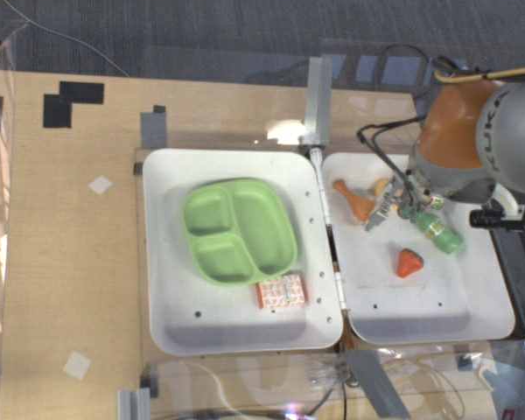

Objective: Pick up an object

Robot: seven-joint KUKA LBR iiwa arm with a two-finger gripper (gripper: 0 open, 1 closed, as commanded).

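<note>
Drumstick point(353, 200), tan and orange, lies in the upper left of the right bin point(437, 322), with its thick end toward the bin's middle. It is the object closest to the gripper point(381, 213), which sits just beside that thick end and appears to touch it. The fingers look slightly parted, with nothing visibly between them. To take it cleanly, the fingers should probably straddle the narrow shaft across its length rather than the bulbous end, then close only once seated low against the bin floor. A green bottle point(437, 231) lies just right of the gripper, partly under the wrist, and a red strawberry point(409, 263) sits apart, lower in the same bin. The left bin point(162, 261) holds a green divided plate point(240, 230) and a small printed box point(282, 292).
</note>
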